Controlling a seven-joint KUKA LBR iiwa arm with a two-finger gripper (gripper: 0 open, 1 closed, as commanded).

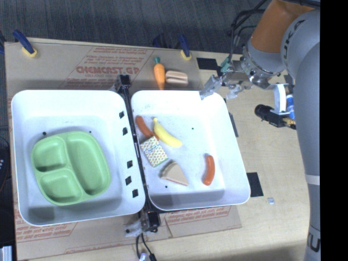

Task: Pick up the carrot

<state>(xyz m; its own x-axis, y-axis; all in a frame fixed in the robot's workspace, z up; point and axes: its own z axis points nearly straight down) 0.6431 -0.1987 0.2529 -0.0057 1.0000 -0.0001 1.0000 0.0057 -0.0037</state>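
Observation:
The carrot (158,74) is orange with a green top. It lies on the cardboard just beyond the far edge of the right bin (231,145), outside both bins. My gripper (222,89) hovers over the far right corner of that bin, well to the right of the carrot. It is open, its fingers spread with nothing between them.
A toy bun (176,78) lies right beside the carrot. The right bin holds a sausage (143,126), a banana (166,135), a checkered cracker (154,151), a sandwich wedge (174,174) and another sausage (209,169). A green divided plate (69,167) sits in the left bin (22,107).

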